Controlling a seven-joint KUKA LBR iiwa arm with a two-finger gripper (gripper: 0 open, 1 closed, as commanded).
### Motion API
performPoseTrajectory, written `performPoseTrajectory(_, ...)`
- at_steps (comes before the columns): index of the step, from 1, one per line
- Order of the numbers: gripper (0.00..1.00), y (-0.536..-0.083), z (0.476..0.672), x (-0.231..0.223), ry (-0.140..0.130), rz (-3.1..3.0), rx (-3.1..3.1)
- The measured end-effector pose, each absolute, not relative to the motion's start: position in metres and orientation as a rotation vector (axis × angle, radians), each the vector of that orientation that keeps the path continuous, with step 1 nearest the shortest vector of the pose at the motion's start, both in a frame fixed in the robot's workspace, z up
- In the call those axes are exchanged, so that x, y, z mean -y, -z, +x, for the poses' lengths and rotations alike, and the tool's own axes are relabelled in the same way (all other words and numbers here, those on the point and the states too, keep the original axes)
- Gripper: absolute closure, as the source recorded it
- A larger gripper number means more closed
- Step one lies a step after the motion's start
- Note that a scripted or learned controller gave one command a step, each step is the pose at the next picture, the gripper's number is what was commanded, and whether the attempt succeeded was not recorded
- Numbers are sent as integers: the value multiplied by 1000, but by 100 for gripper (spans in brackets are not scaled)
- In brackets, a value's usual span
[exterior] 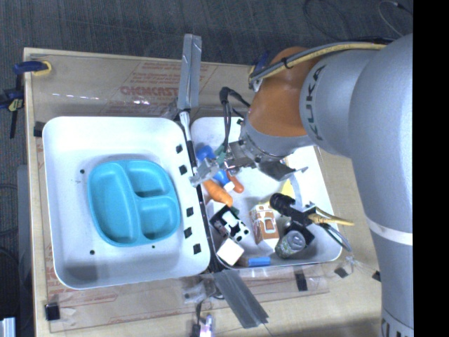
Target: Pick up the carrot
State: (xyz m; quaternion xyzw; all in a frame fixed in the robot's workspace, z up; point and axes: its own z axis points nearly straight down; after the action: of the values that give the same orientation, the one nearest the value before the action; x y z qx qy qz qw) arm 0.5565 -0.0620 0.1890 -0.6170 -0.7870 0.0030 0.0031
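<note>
Low over the right bin [319, 177], the gripper [219, 166] sits at the bin's ten o'clock corner, close to the divider between the two bins. Whether it is wide or narrow cannot be told, as the arm's [337, 97] bulk and the clutter around it hide the tips. The carrot [219, 193] lies just beside the gripper, toward five o'clock, along the bin's left wall, with a smaller orange piece [234, 183] at its two o'clock. At six o'clock from the carrot stands a black-and-white toy [231, 225], and a white block [230, 251] lies beyond it. A brown box [266, 222] and a dark round object [292, 243] rest toward the bin's five o'clock corner. The left bin [63, 188] holds a blue divided tray [133, 201]. Both bins sit on the surface [105, 76].
</note>
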Motion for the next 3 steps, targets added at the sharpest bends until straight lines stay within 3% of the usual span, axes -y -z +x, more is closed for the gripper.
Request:
performPoseTrajectory(1,0,-148,545,110,-8,-1981,2431)
performPoseTrajectory(2,0,-133,555,113,17,-1802,2606)
performPoseTrajectory(3,0,-132,555,113,26,-1787,2636)
